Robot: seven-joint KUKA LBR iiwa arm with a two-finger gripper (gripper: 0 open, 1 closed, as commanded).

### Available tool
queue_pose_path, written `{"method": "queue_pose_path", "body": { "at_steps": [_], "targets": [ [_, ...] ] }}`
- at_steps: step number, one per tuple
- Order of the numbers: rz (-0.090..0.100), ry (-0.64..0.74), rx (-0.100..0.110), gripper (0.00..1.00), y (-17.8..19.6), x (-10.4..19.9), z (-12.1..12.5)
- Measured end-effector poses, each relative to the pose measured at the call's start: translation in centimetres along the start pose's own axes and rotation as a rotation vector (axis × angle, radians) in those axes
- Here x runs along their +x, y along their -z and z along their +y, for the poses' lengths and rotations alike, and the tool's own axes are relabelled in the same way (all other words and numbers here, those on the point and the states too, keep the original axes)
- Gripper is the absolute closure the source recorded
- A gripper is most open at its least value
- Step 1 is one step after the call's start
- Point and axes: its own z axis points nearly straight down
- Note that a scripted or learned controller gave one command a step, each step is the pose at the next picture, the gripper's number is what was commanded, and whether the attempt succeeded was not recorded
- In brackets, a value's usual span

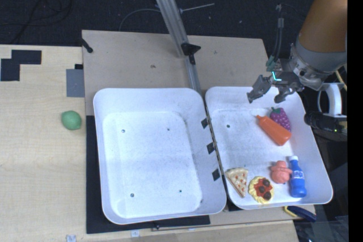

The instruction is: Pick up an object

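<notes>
My gripper [268, 91] hangs above the far edge of the right bin [238, 127], fingers spread open with nothing between them. Just below it lie a purple grape bunch [281, 118] and an orange carrot [273, 130], side by side and touching. Near the bin's front edge sit a pizza slice [238, 180], a round pizza-like piece [261, 189], a pink toy [279, 172] and a blue bottle [296, 177].
The left bin [148, 153] stands beside the right one, joined by black clips [210, 147]. A green ball [71, 120] rests on the bench far left. A metal rail [173, 17] slants up behind the bins.
</notes>
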Motion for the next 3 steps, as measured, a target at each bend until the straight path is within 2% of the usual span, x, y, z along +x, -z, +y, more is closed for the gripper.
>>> {"method": "queue_pose_path", "body": {
  "at_steps": [1, 2, 3],
  "targets": [
    [0.0, 0.0, 0.0, 0.0, 0.0, 0.0, 0.0],
    [0.0, 0.0, 0.005, 0.0, -6.3, 0.2, 0.2],
    [0.001, 0.0, 0.004, 0.0, -10.6, 0.3, 0.0]
  ]
}}
